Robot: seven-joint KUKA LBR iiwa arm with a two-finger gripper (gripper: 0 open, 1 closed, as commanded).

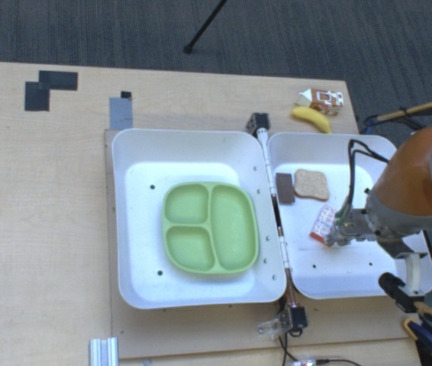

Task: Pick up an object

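Now we judge the reach is ending: the gripper (340, 233) sits low in the right bin (307, 280), right of centre, touching the red-and-white packet (323, 224). Whether it clasps anything, we cannot tell. Next calls for a firm close, then lift.

A robotics lab: a pale plywood surface (40, 204) marked with black tape squares (48, 88) (calibration-style), grey carpet (124, 21), a stand's black leg (216, 14).
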